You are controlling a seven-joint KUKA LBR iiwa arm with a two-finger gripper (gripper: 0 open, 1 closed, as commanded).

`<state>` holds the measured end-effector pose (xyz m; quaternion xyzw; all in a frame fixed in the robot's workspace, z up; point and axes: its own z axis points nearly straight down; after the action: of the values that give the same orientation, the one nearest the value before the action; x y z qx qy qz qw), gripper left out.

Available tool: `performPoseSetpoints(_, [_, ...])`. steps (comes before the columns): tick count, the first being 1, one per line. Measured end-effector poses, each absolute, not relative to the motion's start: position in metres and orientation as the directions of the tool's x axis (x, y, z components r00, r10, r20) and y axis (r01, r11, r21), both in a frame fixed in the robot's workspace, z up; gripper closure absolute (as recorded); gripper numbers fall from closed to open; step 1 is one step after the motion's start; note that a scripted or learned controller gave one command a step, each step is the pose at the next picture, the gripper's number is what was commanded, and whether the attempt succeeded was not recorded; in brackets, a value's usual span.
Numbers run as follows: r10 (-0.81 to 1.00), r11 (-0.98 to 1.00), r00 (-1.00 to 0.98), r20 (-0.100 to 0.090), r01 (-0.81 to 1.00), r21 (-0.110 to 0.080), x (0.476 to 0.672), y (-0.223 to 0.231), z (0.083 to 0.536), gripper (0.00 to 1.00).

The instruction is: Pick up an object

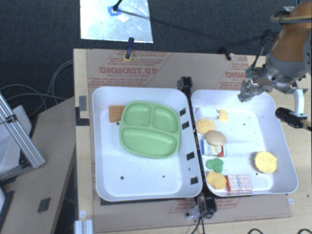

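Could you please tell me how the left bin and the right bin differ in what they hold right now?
The left bin holds one large green divided plate with a tan cracker-like square beside it; the right bin holds many small items, mostly along its left side, plus a yellow round piece apart on the right. The end effector hangs over the right bin's far edge, not the left bin. Both bins are shallow and white.

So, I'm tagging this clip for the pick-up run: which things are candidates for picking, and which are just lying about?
For the job:
two-finger gripper
round yellow disc
tan bun-like piece
green leafy piece
red-and-white packet
right white bin

Lying about:
green divided plastic plate
orange-brown flat square
left white bin
shiny foil sheet
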<state>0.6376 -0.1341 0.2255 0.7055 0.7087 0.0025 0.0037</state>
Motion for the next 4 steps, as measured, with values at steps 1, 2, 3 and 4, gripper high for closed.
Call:
performPoseSetpoints(1, [1.0, 0.004, -0.004, 0.0, 1.0, 0.003, 0.639, -0.134, 0.225, 1.0])
performPoseSetpoints(2, [1.0, 0.007, -0.007, 0.002, 1.0, 0.0, 0.605, -0.094, 0.23, 1.0])
performPoseSetpoints(3, [1.0, 0.008, -0.008, 0.002, 1.0, 0.0, 0.588, -0.052, 0.234, 1.0])
performPoseSetpoints(4, [1.0, 0.01, -0.01, 0.003, 1.0, -0.001, 0.561, 0.0, 0.239, 1.0])
